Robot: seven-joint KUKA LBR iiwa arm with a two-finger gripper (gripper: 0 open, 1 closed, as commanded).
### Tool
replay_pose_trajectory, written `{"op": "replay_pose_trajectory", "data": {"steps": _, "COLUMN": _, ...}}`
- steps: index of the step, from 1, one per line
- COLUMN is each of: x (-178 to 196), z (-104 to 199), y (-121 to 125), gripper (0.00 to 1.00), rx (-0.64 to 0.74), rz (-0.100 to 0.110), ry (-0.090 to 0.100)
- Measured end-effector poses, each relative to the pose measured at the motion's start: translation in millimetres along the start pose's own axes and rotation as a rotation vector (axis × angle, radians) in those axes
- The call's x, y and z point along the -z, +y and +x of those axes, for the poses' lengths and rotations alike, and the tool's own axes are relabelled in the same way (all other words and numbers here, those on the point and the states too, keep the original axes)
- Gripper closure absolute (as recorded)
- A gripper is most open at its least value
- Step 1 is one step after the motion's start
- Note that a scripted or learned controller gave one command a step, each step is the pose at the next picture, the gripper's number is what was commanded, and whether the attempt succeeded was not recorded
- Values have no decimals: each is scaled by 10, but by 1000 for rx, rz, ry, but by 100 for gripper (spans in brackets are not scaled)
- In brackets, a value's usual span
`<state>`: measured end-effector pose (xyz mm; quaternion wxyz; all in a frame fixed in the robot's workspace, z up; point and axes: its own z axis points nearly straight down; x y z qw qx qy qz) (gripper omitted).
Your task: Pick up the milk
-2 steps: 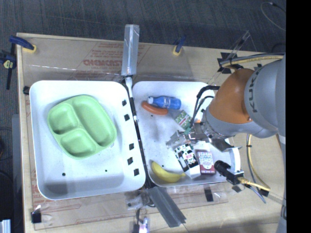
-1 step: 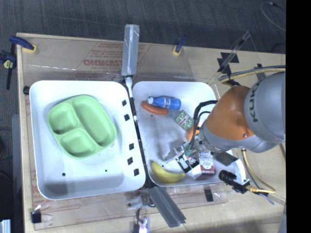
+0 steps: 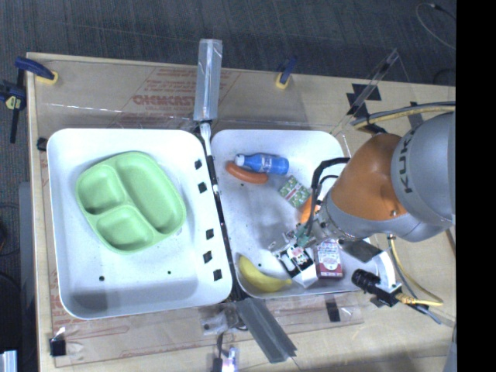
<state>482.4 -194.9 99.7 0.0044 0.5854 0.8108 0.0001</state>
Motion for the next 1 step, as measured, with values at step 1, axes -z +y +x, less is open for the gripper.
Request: {"op": "replay_pose_trajectory", "data": {"steps": 1, "x": 1084, "z": 876, "y": 246, "gripper": 100, "rx": -90, "rz": 7, "ry": 8}}
